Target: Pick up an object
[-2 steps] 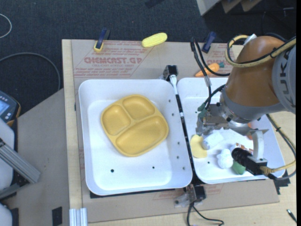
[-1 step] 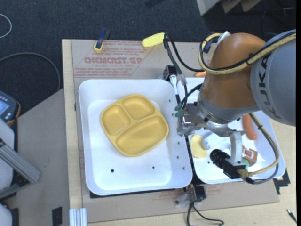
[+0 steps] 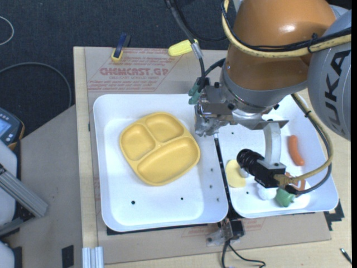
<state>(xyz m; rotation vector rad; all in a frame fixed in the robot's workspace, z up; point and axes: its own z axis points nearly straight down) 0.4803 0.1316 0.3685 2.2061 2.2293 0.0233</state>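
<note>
**Arm hanging low over the seam between the two bins**

From where I am standing, the grey arm with its orange band (image 3: 273, 27) is leaning in from the right and covering much of the right bin (image 3: 323, 197). Its pincer (image 3: 207, 126) is sitting at the near edge of that bin, just beside the divide, and I cannot tell how it stands, since the wrist is blocking it.

In the left bin (image 3: 111, 194) a yellow divided plate (image 3: 159, 147) is lying flat, three compartments facing up, a little left of the pincer. In the right bin an orange carrot (image 3: 295, 149) is resting near the far wall, a pale yellow piece (image 3: 234, 175) is lying by the inner wall, and a small green object (image 3: 284, 198) is sitting near the front. A black cylindrical part (image 3: 257, 168) is hanging over them. Both bins are resting on the worktop (image 3: 139, 71).
</note>
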